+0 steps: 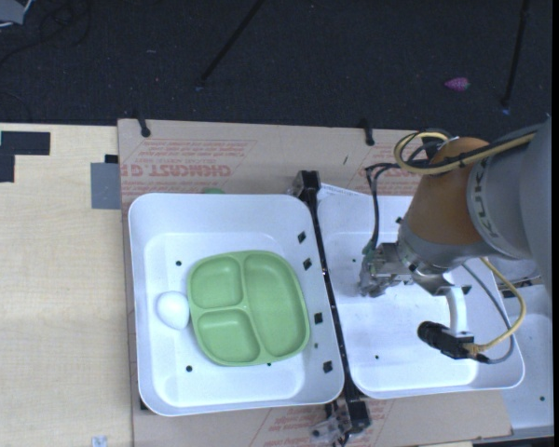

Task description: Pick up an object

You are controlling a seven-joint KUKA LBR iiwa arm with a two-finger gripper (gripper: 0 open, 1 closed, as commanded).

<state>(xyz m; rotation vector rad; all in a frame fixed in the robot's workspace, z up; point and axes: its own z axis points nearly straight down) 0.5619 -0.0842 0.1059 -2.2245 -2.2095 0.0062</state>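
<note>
Overhead, the desk [56, 277] carried two shallow white bins set side by side on a cardboard sheet [224, 156]. The left bin [158, 214] held a green divided plate [247, 306] with three compartments, lying flat near the middle of the bin floor. A small white ball [173, 309] sat just beside the plate's left edge, close enough that it appeared to touch the rim. Both objects lay well apart from the arm.

The grey arm [508, 198], with its orange band [443, 198] above the wrist, reached in from the right and hung over the right bin [401, 380]. Its end effector [377, 277] was low over the upper left part of that bin's floor, close to the divider between the two bins. From this angle the wrist and cabling hid the tips, so whether they were apart or together could not be told, and nothing was seen between them. A black cable fitting [444, 339] trailed below the wrist over the right bin, with yellow and black cables [419, 147] looping near the orange band.
</note>
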